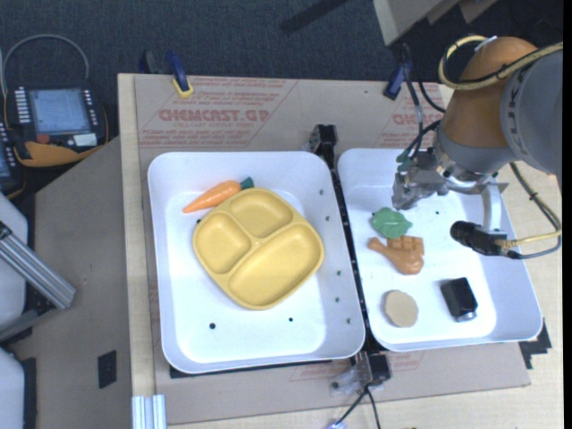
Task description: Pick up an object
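1. The gripper (404, 193) hung over the right bin (523, 315), just above the green leafy toy (391, 222), seemingly lined up to grasp it; whether the fingers were open, I cannot tell.
2. Below the green toy lay an orange piece (401, 254), a tan disc (401, 308) and a black block (458, 297).
3. Left of it, a yellow divided plate (257, 248) and carrot (211, 196) shared the left bin (179, 329).
4. The cardboard on the worktop (214, 114) read roughly "CHEMCAST".

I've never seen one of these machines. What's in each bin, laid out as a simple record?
left bin: yellow divided plate; toy carrot touching the plate's upper-left edge
right bin: green piece, orange toy, tan round disc, black block
end effector: just above the green piece
held: nothing visible
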Motion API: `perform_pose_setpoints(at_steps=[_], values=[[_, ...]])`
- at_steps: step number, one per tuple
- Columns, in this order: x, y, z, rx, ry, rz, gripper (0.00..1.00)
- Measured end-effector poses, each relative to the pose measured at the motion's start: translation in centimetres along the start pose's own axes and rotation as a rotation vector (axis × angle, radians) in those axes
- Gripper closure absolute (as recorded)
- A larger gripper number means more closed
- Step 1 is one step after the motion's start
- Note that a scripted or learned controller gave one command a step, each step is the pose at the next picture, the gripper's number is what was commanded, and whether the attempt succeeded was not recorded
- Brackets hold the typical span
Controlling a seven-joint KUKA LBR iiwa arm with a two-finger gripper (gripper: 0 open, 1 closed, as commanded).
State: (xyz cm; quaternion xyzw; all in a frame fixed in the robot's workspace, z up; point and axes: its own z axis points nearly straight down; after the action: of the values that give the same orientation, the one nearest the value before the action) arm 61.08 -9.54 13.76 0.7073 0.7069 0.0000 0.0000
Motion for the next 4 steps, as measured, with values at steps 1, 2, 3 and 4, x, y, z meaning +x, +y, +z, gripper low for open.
perform_pose_setpoints(at_steps=[1, 2, 3, 4], values=[[-0.1, 0.4, -6.5, -0.008, -0.002, -0.001, 1.00], [-0.1, 0.5, -7.3, -0.004, -0.001, -0.001, 1.00], [5.7, -0.5, -6.7, 0.003, 0.003, -0.006, 1.00], [10.6, -1.9, -6.5, 0.003, 0.002, -0.006, 1.00]])
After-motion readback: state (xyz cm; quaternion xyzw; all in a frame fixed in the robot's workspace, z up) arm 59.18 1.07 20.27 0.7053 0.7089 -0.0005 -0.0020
